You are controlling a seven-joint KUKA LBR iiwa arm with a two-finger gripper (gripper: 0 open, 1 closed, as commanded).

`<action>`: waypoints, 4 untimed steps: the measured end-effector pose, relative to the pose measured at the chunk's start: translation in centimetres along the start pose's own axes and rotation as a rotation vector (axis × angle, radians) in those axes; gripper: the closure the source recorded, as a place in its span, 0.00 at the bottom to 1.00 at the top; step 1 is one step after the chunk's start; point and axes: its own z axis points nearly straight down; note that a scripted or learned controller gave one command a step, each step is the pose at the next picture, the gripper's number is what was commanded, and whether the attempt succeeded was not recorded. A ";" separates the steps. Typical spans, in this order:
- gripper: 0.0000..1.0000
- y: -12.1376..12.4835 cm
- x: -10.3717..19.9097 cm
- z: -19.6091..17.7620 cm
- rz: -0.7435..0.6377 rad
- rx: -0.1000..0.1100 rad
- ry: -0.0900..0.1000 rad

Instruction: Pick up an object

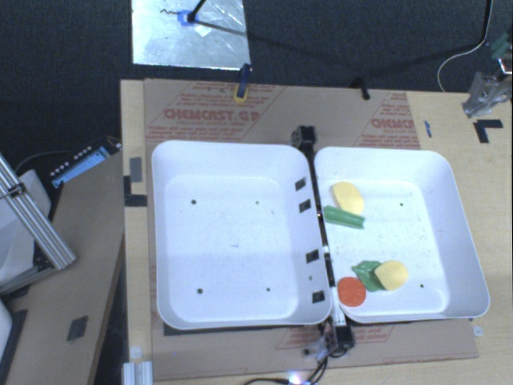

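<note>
The right bin point(439, 215) holds several small toy foods, all in its left half. A pale yellow piece point(347, 196) lies near the bin's inner wall, and a long green pod point(343, 217) lies just below it, touching it. Toward the front, a round yellow piece point(392, 275) rests against a green leafy piece point(367, 272). A red round piece point(351, 292) sits at the front left corner, next to the green one.
The left bin point(232, 239) stands beside the right one, joined by a black divider with clips point(319, 215). Both rest on a cardboard sheet point(208, 112). A silver plate point(191, 21) lies at the back, and a metal bracket point(487, 93) is at the far right.
</note>
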 end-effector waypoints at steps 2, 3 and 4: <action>1.00 0.1 -4.0 -10.0 0.004 0.008 0.002; 1.00 -1.6 -1.7 -10.1 0.002 0.008 0.002; 1.00 -2.7 0.1 -10.1 0.003 0.007 0.001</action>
